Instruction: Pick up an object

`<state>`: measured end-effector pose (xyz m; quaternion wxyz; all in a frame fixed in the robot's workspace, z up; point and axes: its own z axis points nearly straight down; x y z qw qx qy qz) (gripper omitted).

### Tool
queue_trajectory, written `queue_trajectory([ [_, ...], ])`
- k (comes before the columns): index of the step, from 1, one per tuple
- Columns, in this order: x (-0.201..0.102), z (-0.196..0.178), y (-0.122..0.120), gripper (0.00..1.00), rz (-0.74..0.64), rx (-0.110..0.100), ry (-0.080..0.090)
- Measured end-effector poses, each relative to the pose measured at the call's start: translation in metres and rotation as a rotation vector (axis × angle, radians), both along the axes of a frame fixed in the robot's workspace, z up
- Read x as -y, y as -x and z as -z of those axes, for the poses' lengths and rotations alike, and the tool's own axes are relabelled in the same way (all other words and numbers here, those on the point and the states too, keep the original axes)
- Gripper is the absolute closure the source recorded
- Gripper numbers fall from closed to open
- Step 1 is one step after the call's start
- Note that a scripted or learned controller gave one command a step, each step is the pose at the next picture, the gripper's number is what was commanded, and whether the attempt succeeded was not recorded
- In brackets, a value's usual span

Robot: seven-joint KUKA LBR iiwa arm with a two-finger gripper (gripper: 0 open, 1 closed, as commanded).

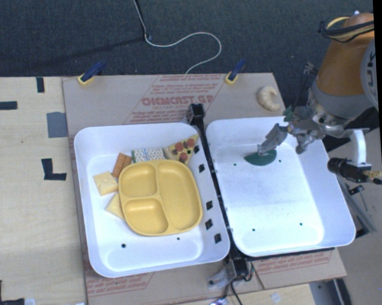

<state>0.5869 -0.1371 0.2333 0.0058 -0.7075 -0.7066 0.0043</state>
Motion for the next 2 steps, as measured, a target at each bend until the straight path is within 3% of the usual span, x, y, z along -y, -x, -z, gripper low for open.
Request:
queue_trajectory([
  [1,0.0,-0.007,-0.002,0.0,-0.003,0.012,0.002],
  [2,-0.001,0.04,0.006,0.0,-0.003,0.008,0.002],
])
